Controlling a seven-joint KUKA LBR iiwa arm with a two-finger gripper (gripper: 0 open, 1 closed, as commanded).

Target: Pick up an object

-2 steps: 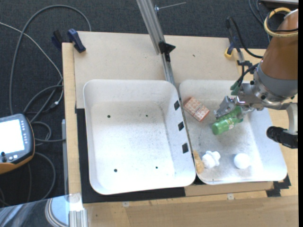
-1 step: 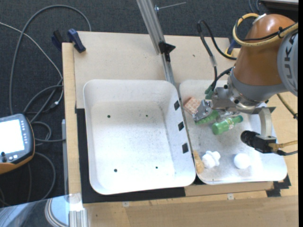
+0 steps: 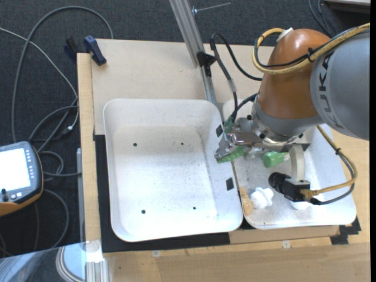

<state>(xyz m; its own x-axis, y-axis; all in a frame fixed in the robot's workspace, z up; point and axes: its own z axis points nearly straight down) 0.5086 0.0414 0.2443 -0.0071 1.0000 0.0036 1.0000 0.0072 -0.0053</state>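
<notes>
Camera view, looking down at a slant: the grey arm (image 3: 346,81) with its orange band (image 3: 291,69) comes in from the right and covers much of the right bin (image 3: 329,216). The gripper (image 3: 229,148) sits low at the left edge of the right bin, just beside the wall shared with the left bin (image 3: 117,116). Whether it is open or closed cannot be told, as the wrist hides it from above.

A green piece (image 3: 231,155) lies right at the gripper tip, touching or just under it; no hold on it is visible. A second green piece (image 3: 274,158) lies in the right bin, near the first and partly under the wrist. A white lumpy object (image 3: 261,198) rests on the right bin's floor toward the near rim, apart from both green pieces. A small black tag (image 3: 230,183) sits on the strip between the two bins — which bin it belongs to is unclear.

The left bin's floor has a few dark dots. The bench (image 3: 147,69) carries a blue clamp (image 3: 94,50) at its far-left corner, and a metal pole (image 3: 188,22) rises behind the bins. A handheld screen unit (image 3: 17,172) lies on the dark floor at left, with cables around it.
</notes>
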